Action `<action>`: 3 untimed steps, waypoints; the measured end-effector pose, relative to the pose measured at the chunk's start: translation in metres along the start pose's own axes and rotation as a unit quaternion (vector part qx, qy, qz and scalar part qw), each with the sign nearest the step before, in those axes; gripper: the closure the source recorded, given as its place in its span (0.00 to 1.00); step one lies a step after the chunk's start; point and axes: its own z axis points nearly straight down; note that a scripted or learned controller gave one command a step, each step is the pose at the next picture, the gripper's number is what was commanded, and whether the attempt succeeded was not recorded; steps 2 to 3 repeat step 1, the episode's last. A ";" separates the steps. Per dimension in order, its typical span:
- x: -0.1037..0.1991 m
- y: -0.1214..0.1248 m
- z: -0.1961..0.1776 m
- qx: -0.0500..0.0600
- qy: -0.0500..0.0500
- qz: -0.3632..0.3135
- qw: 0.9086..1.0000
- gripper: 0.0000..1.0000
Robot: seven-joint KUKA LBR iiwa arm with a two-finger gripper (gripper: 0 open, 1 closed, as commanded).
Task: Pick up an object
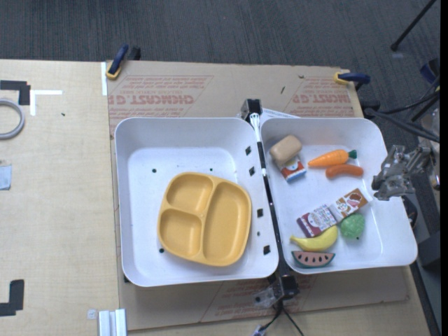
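Observation:
The right bin [392, 254] holds toy food: a tan bread roll [285, 148], a small red and blue carton [294, 169], a carrot [336, 158] with a shorter orange piece [345, 171] below it, a brown snack packet [332, 213], a green lump [353, 226], a banana [315, 241] and a watermelon slice [312, 259]. My gripper [392, 177] hangs over the right rim of this bin, to the right of the carrots and apart from them. Nothing shows in its grasp.
A yellow divided plate [205, 218] lies in the left bin [133, 187]. Both bins sit on a cardboard sheet [210, 89] held by clamps [117, 60] at its far corners. Cables run along the right side past the bench.

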 end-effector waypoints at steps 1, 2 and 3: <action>0.006 0.024 0.046 -0.001 0.002 -0.222 0.975 1.00; 0.006 0.024 0.046 -0.001 0.002 -0.222 0.975 1.00; 0.006 0.024 0.046 -0.001 0.002 -0.222 0.975 1.00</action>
